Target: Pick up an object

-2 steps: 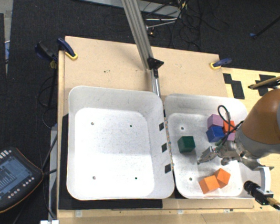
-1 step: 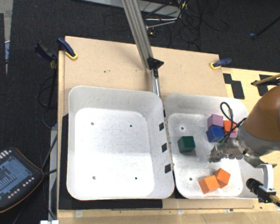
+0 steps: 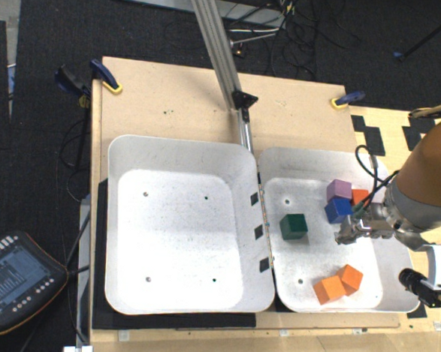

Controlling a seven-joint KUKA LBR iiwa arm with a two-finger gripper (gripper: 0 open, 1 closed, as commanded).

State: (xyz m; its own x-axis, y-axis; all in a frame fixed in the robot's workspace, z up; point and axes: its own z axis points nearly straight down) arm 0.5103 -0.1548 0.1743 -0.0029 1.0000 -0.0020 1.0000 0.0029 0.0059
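A: Where do the blocks lie?

B: All in the right bin (image 3: 287,304). A green cube (image 3: 294,226) sits alone near its left wall. A purple cube (image 3: 339,189), a blue cube (image 3: 339,208) and a small orange block (image 3: 360,196) are bunched together toward the right side. Two orange cubes (image 3: 339,284) touch each other near the front rim. The left bin (image 3: 124,157) is beside it.

A: Gripper?

B: The gripper (image 3: 350,232) hangs just below the blue cube, over bare bin floor. Whether it is spread or closed I cannot tell from this slant. Nothing visible in it.

A: Handling?

B: Judgement only: small, rigid, likely light blocks with flat faces and sharp edges. Stiff, not fragile; smooth sides could slip if pinched at a corner. Best hold is across two opposite flat faces, squarely at mid-height.

A: Easiest target?

B: The green cube, probably: free space all round. The bunched trio leaves little room for a finger between neighbours.
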